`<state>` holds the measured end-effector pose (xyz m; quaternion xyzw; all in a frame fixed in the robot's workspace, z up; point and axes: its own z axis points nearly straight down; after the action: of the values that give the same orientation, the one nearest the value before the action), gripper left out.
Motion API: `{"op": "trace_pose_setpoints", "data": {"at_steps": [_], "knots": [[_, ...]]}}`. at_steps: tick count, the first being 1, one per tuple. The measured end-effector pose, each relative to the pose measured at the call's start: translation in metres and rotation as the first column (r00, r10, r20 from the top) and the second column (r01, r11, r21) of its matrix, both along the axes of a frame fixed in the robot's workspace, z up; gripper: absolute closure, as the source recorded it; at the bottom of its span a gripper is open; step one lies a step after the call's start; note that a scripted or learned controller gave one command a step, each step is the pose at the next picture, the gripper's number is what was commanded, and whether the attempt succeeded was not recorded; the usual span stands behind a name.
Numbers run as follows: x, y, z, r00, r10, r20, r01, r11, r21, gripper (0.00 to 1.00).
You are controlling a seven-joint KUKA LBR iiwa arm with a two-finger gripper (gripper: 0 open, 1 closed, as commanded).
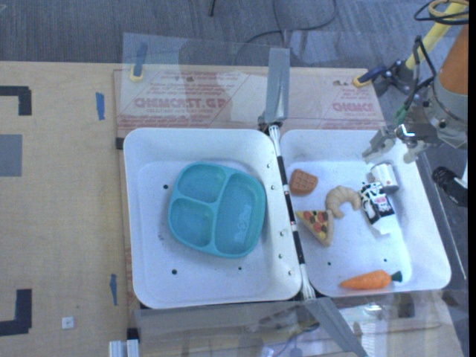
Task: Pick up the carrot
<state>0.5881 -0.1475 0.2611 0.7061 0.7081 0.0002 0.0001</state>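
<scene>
The carrot waits far from the end effector

The carrot (367, 280) lies by the right bin's (435, 274) near rim, long side along that rim, green tip right; the end effector (394, 141) hangs by the bin's far rim, well apart from it; I cannot tell its grip; nothing is in it.

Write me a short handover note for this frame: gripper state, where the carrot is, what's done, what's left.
Gripper: over the right bin's far right corner, nothing between its fingers; open or shut can't be told.
Carrot: lying flat at the near edge of the right bin, apart from the pizza slice, croissant and milk carton.
Done: nothing yet.
Left: travel to the carrot, descend, grasp, lift.
</scene>
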Motion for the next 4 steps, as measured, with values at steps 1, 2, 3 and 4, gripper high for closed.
{"op": "trace_pose_setpoints", "data": {"at_steps": [1, 2, 3, 4], "knots": [[-0.044, 0.034, -0.135, 0.995, 0.103, 0.000, -0.103, 0.995, 0.000, 0.00], [-0.109, 0.047, -0.124, 0.938, 0.346, -0.001, -0.346, 0.938, 0.002, 0.00], [-0.108, -0.078, 0.026, 0.950, 0.312, 0.003, -0.312, 0.950, -0.003, 0.00], [-0.108, 0.000, -0.132, 0.903, 0.430, 0.001, -0.430, 0.903, -0.001, 0.00]]}}
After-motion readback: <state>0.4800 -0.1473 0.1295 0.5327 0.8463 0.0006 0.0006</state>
